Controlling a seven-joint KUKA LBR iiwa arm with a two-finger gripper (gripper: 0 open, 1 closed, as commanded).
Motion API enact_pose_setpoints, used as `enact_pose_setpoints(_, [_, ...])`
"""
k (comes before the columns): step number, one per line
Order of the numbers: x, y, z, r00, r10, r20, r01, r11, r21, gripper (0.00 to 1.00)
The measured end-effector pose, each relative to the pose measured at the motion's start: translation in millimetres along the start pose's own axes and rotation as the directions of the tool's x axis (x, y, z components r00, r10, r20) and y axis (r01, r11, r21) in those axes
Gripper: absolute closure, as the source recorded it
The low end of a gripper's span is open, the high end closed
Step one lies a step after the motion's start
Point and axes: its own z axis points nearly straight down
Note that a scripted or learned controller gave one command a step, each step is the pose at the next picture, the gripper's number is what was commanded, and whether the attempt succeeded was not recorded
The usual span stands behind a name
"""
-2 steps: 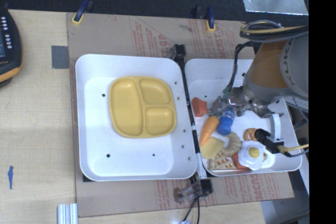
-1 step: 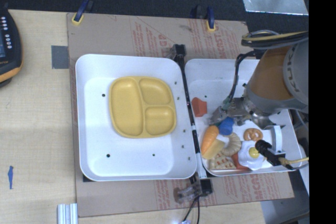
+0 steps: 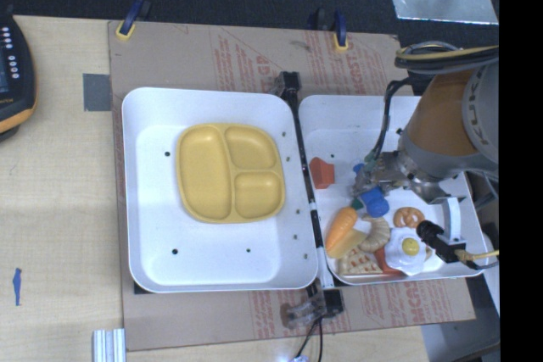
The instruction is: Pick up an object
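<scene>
Hand [image 3: 371, 179] low in right bin [image 3: 339, 110], over blue piece [image 3: 373, 203] beside carrot [image 3: 342, 230]; grip state can't tell. Approach step, nothing visibly held. Next: close on piece, lift straight.

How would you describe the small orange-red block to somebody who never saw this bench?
Find the right white bin. Along its left wall, above the toy food pile, a small orange-red block lies alone. The orange carrot below is longer, paler and tapered.
</scene>
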Motion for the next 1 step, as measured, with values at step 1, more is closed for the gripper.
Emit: enact_pose_setpoints(1, [74.2,63.0,-93.7,1.000,-0.011,-0.004,0.011,1.000,-0.010,1.00])
